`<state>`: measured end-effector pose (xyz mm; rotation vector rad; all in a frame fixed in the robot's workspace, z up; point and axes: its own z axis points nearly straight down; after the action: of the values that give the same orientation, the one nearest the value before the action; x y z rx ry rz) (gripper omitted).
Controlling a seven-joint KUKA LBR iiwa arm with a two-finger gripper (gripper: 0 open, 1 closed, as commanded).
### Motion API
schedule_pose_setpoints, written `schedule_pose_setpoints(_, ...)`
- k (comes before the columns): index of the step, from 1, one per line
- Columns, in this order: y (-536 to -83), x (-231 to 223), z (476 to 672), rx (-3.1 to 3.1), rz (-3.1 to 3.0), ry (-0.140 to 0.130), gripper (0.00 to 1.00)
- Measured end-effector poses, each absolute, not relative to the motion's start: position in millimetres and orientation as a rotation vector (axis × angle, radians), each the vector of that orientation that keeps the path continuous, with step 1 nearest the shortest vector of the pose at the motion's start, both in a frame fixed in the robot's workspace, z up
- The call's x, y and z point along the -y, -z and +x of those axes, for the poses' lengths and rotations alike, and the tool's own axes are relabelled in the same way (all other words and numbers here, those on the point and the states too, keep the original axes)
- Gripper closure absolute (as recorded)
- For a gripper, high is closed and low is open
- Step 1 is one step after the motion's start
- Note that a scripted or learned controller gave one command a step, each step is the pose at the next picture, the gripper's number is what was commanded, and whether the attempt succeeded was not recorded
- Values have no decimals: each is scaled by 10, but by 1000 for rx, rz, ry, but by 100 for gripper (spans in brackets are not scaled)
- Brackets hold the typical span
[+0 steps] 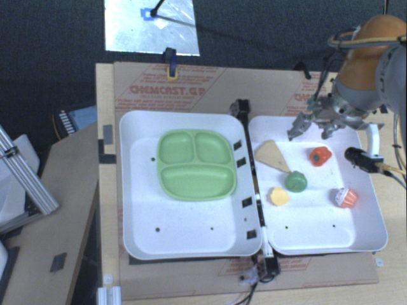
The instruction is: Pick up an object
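- My gripper (pixel 313 127) hangs over the far edge of the right bin (pixel 372 224), its two fingers spread apart with nothing between them; I judge that suits an approach, since no object is picked yet
- It hangs above the bin floor rather than on it, as far as the slanted view lets me judge, which leaves room to come down on whichever piece I choose
- Nearest to me is the small red-orange piece (pixel 320 155), just beside my fingers; the tan wedge (pixel 271 155) lies a little further toward the divider
- The green round piece (pixel 296 182) and the yellow piece (pixel 279 197) sit close together mid-bin; from here I cannot tell whether they touch
- The red-and-white piece (pixel 345 197) lies apart, near the right wall
- The pieces are loosely scattered, so I judge most can be gripped without bumping a neighbour
- The left bin (pixel 137 234) holds a green divided plate (pixel 196 164), lying flat
- My wrist hides part of the bin's far corner, a dark part at the right rim is unclear, and the upper arm is cut off by the frame edge
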<state>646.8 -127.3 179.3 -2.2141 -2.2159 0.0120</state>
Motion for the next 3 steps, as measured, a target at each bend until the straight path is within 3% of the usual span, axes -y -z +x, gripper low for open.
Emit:
schedule_pose_setpoints(1,-1881,1271,6498,2226,-2219,1,0)
schedule_pose_setpoints(3,-926,1196,6555,2229,-2218,3,0)
